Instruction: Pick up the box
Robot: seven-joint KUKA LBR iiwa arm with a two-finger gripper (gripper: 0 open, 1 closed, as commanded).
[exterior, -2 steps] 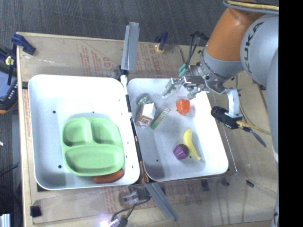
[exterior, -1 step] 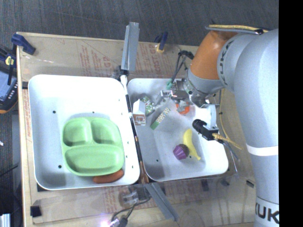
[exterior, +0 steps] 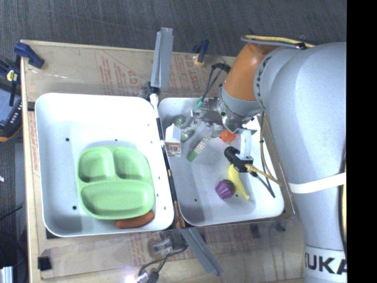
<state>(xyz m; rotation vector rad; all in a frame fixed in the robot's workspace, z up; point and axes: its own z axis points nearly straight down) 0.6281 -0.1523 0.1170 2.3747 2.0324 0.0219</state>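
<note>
The arm (exterior: 312, 158) bears the black letters "KUKA" near its base.

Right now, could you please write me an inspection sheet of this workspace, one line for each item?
Surface: wooden bench bearing two white bins; left bin, right bin.
Job's things: small box at the right bin's left wall.
Clutter: green divided plate and sausage in left bin; banana, purple toy, orange piece, green stick in right bin.
Hand: hand low over right bin's far end; finger state unclear.
Cables: black wires beside the wrist.
Surroundings: blue clamps, dark carpet.
</note>
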